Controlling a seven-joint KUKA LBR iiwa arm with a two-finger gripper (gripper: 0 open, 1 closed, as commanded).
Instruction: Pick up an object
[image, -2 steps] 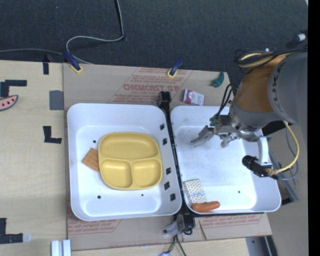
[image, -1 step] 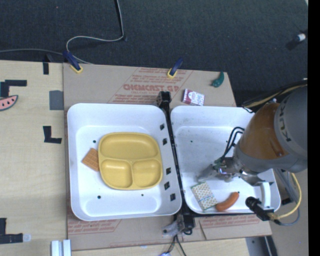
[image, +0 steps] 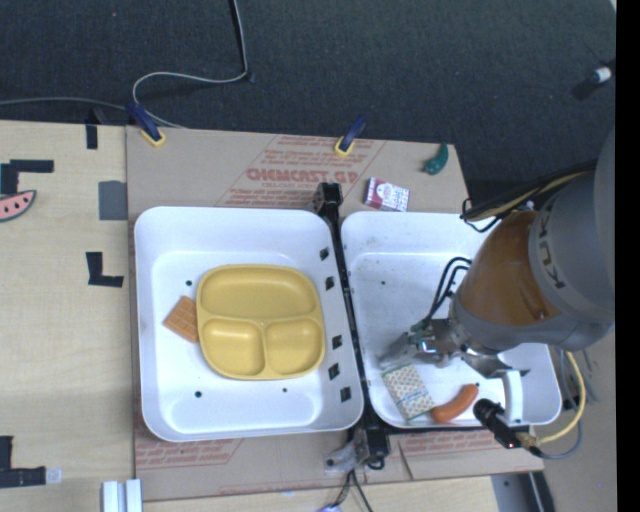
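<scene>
The grey arm with its orange band (image: 520, 285) reaches in from the right and bends down over the right-hand shallow white bin (image: 400, 240). Its metal two-finger gripper (image: 412, 345) sits low in that bin, pointing left toward the divider between the bins. The fingers look slightly spread, with nothing between them, though the tips are small and hard to read. A black cable (image: 447, 285) loops up from the wrist.

Just below the gripper, near the bin's front edge, lies a small flat packet with a pale green-and-white pattern (image: 408, 390), tilted a little. Beside it to the right, close to the front right corner, lies an orange sausage-shaped toy (image: 455, 403). Neither seems to touch the fingers. The back half of this bin is bare white floor, so there is open room behind and to the left of the gripper; the arm's bulk covers the right side.

In the left-hand white bin (image: 160, 400), a yellow plastic divided plate (image: 262, 320) fills the centre, and a brown cracker-like square (image: 182, 320) pokes out from under its left edge. Strips of bare floor remain along the back and front walls.

Both bins rest on a cardboard sheet with red lettering (image: 290, 170); a small red-and-white box (image: 386, 194) lies on it behind the right bin.
</scene>
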